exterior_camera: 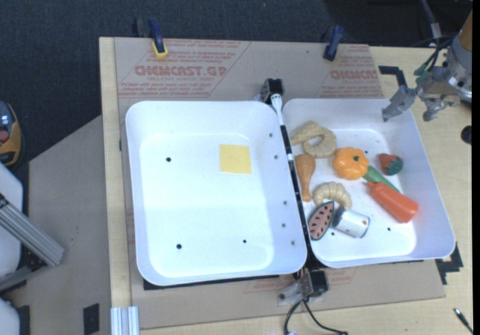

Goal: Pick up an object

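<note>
Two shallow white bins sit side by side on the bench. The left bin (150, 176) contains one item, a flat yellow square (235, 160), lying near its centre. The right bin (431, 210) contains eight items: one pale pretzel-shaped piece (315, 137), one tan drumstick-like piece (304, 173), one orange pumpkin (351, 163), one small red-and-green piece (390, 164), one carrot (390, 198) with a green top, one pale curled piece (331, 192), one watermelon slice (321, 220) and one silver can (351, 222) on its side. The slice and can touch. The small red-and-green piece is too small to identify. The gripper (416, 103) hangs over the upper right corner of the right bin, its fingers spread apart and holding nothing. The arm is cut off by the frame edge. Two blue clamps (157, 34) grip the bench's far edge.
</note>
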`<action>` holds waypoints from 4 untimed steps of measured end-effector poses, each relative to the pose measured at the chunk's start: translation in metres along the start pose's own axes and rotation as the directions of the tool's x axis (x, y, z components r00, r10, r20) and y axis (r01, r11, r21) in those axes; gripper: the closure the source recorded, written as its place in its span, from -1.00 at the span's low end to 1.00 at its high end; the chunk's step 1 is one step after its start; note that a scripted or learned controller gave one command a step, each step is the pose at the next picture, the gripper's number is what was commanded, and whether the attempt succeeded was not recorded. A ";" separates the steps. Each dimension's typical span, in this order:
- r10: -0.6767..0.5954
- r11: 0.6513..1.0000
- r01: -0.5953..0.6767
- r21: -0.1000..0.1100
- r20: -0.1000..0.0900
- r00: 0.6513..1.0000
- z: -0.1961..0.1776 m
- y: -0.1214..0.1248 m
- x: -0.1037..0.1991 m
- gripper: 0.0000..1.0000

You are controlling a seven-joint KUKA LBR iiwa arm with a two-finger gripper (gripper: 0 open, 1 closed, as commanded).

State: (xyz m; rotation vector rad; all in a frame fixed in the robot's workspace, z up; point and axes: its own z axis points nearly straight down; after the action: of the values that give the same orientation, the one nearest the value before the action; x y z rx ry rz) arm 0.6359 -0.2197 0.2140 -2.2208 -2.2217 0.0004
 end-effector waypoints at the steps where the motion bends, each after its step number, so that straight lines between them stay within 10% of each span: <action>1: -0.004 1.000 0.004 0.012 -0.021 1.000 0.133 0.032 0.004 -1.00; 3: -0.004 1.000 0.004 0.002 -0.001 1.000 0.129 0.031 0.127 -1.00; 4: 0.002 1.000 -0.002 0.004 -0.001 1.000 0.129 -0.003 0.117 -1.00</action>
State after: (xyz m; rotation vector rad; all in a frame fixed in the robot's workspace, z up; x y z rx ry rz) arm 0.6323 -0.1027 0.0849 -2.2204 -2.2170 0.0043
